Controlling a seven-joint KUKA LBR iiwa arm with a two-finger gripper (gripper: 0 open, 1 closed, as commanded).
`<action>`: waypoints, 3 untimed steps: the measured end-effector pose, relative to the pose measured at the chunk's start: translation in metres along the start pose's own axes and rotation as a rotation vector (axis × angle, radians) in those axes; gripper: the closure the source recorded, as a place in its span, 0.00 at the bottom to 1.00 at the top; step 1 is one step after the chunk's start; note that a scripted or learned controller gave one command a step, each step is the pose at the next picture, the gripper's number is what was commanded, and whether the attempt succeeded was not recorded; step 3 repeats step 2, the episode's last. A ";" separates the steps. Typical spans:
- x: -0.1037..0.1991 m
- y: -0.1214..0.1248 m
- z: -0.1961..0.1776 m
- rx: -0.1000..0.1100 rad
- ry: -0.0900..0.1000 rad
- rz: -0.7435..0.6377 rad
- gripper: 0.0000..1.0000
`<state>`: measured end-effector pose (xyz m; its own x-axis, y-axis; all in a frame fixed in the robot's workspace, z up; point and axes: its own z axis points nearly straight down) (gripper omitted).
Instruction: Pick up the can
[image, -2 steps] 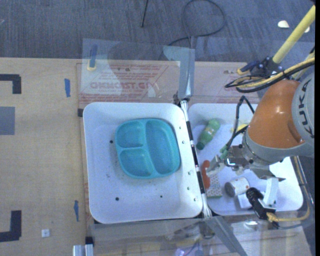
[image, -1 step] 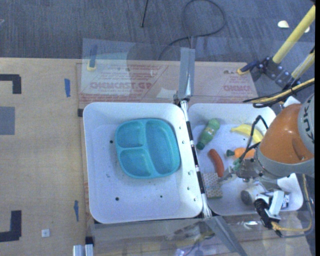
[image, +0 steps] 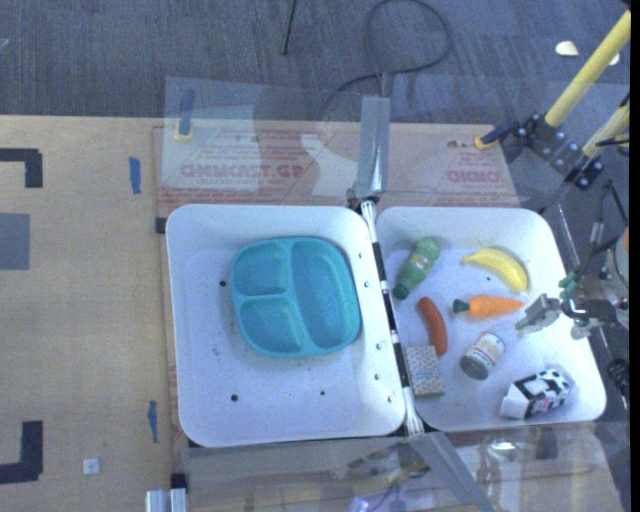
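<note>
The can (image: 483, 356) lies tilted in the right bin (image: 545, 232), a short silver cylinder with a white and red label, its round end facing the front. My gripper (image: 556, 320) hovers at the bin's right side, to the right of the can and slightly behind it, apart from it. Its fingers (image: 532, 316) look spread and open, with nothing between them. The orange carrot (image: 489, 306) lies just to the gripper's left.
The right bin also holds a green bottle (image: 416, 265), a banana (image: 497, 266), a red sausage (image: 433, 324), a speckled block (image: 425, 369) and a cow-patterned carton (image: 538, 393). A blue divided plate (image: 296, 296) sits in the left bin (image: 200, 380).
</note>
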<state>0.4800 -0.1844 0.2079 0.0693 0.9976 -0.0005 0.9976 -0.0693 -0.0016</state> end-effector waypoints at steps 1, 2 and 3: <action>0.078 0.037 0.120 -0.010 -0.002 0.204 0.00; 0.077 0.038 0.112 -0.012 -0.001 0.208 1.00; 0.077 0.038 0.112 -0.012 -0.001 0.208 1.00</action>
